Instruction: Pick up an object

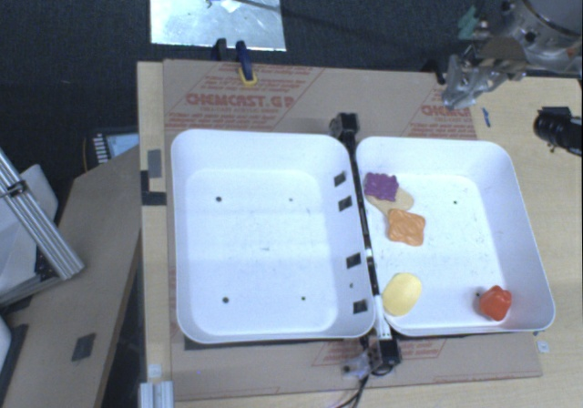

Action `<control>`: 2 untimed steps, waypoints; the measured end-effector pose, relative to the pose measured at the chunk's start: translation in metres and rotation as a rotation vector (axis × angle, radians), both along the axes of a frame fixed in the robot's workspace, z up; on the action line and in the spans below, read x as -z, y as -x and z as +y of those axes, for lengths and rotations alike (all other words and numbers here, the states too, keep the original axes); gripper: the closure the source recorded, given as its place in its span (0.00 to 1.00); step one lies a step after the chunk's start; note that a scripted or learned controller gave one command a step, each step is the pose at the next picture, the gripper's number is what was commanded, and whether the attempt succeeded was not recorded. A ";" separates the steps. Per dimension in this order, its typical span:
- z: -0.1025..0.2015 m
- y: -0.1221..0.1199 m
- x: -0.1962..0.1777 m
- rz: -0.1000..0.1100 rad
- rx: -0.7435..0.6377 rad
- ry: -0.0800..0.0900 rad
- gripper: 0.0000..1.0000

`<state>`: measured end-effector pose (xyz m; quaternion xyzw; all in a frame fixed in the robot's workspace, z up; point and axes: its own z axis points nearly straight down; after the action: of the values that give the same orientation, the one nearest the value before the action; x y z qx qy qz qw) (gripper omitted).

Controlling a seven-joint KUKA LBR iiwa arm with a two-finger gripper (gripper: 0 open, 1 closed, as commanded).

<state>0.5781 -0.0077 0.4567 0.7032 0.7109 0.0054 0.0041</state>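
Blurring gripper (458,87) fingers beyond right bin (510,215)

Four small objects, all in the right bin (510,215), all loose on its floor. Purple piece (382,186), bumpy block shape, lies near the bin's left wall toward the far end. Just below it a pale tan piece (401,200), flat, touching or partly under the purple one; cannot tell which. Orange piece (406,228), flat and lumpy-edged, just beside the tan one on the near side. Yellow rounded piece (402,293), smooth, sits at the near left corner against the wall. Red-orange rounded piece (494,302) sits at the near right corner, well apart from the others.
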 end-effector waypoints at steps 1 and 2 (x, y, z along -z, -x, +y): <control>-0.020 0.061 -0.085 -0.001 0.008 0.002 1.00; 0.051 0.044 0.077 0.027 0.000 0.001 1.00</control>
<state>0.5337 0.0430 0.3801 0.7034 0.7108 -0.0044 -0.0049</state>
